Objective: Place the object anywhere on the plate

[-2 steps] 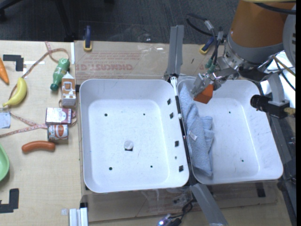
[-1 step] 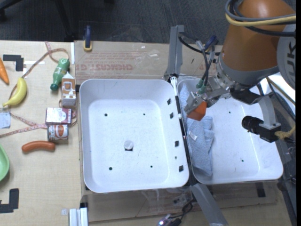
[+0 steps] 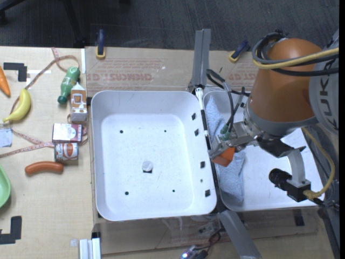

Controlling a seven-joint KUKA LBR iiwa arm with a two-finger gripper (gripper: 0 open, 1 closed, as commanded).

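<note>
The big grey arm with the orange band reaches in from the right and hangs over the right white bin. Its pincer is low, close to the wall between the two bins, and it is hard to tell if its two fingers are apart or together, because the wrist and some wires cover them. Just under the pincer sits a small orange thing. It looks like it is touching the pincer's tip, but one cannot tell if it is really held. The orange thing lies over a pale blue cloth, which is crumpled along the left side of the right bin. The left white bin is bigger in the view and has a small round grey-white piece lying near its middle, with a few dark dots on the floor around it. On the wooden desk to the left of the bins lie toy foods: a yellow banana, a carrot, a green bottle, a little carton, a can, and a red sausage. A bit of a green plate peeks in at the far left edge, well apart from the orange thing.
</note>
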